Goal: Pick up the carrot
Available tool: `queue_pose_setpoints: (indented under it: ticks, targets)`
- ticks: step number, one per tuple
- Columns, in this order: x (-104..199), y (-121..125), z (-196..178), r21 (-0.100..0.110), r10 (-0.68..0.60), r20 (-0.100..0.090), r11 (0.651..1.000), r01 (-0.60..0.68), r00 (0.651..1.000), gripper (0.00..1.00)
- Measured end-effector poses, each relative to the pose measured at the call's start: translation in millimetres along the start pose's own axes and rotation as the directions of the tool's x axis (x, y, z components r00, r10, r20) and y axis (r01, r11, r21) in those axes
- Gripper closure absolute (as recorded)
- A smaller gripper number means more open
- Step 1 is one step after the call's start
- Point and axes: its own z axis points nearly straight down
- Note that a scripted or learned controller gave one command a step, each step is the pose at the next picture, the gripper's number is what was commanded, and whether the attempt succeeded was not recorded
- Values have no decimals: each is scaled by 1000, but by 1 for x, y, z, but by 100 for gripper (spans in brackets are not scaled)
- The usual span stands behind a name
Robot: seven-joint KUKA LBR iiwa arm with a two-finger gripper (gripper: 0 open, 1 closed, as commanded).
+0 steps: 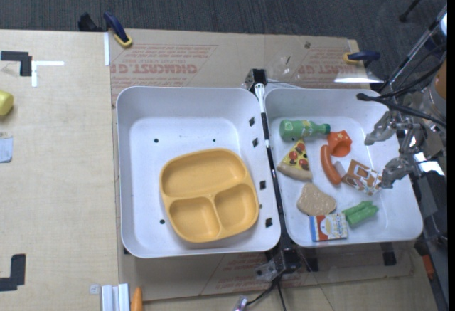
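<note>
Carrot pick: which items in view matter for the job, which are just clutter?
Job: carrot, probably the long orange piece; pincer, open above the right bin.

Lying about: squat orange piece (could be the carrot instead), green bottle, pizza slice, snack packet, bread slice, green vegetable, small carton, yellow tray, left bin.

We see the orange carrot (330,164) hemmed in by the pizza slice (296,159) on its left, the green bottle (302,129) above and the printed snack packet (361,177) touching its right, leaving bare white bin floor (387,220) near the right wall.
</note>
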Motion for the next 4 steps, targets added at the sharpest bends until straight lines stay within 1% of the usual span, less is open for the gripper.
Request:
queue_pose_setpoints:
  ticks: [1, 2, 3, 4]
  targets:
    - [-39, 86, 26, -1, 9, -1, 1000, -9, 1000, 0]
    - [-40, 191, 46, -2, -123, -1, 992, 123, 992, 0]
    - [38, 258, 46, -2, -37, -2, 999, 37, 999, 0]
    - [20, 216, 46, -1, -159, 2, 987, 159, 987, 0]
